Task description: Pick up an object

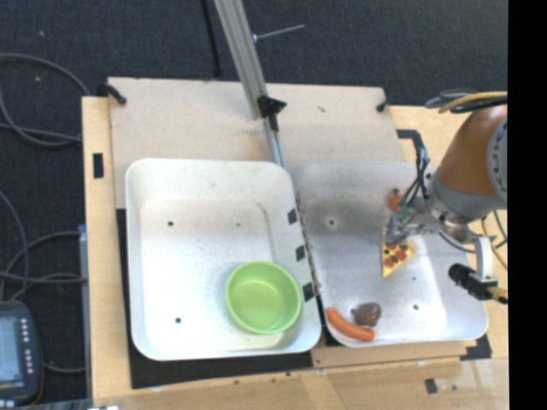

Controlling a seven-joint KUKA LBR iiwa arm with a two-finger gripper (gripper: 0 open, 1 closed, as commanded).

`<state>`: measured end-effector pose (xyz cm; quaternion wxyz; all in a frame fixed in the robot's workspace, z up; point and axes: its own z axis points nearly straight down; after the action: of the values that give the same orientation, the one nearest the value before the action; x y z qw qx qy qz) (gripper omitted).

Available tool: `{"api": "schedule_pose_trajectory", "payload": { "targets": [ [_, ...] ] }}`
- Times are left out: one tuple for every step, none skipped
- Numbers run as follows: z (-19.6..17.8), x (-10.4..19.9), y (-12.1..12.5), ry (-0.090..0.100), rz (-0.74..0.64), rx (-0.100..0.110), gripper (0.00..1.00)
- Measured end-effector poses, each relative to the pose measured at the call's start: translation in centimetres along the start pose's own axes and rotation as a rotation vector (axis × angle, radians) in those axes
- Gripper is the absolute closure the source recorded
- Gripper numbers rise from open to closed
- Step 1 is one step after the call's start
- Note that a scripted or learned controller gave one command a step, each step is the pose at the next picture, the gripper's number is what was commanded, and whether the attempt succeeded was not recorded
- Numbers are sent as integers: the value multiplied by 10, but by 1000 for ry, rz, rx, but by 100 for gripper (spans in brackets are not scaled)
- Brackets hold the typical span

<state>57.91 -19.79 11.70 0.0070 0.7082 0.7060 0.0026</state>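
Observation:
A toy pizza slice (395, 258), yellow with red dots, lies in the right white bin (342, 203) toward its right side. My gripper (398, 230) hangs directly over the slice's upper end, touching or nearly touching it. A small red-orange piece (393, 200) sits just above the gripper, partly hidden by it. Near the bin's front edge lie a toy hot dog (349, 325) and a brown lump (367, 313), side by side.
A green bowl (263, 295) stands in the front right corner of the left white bin (188, 220). A slanted metal pole (248, 58) rises from behind the bins. The grey arm with its orange band (470, 156) covers the right bin's far right edge.

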Motion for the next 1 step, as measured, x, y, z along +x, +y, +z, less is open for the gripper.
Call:
{"api": "schedule_pose_trajectory", "payload": {
  "targets": [
    [-61, -3, -5, 4, 0, 6, 100]
  ]
}}
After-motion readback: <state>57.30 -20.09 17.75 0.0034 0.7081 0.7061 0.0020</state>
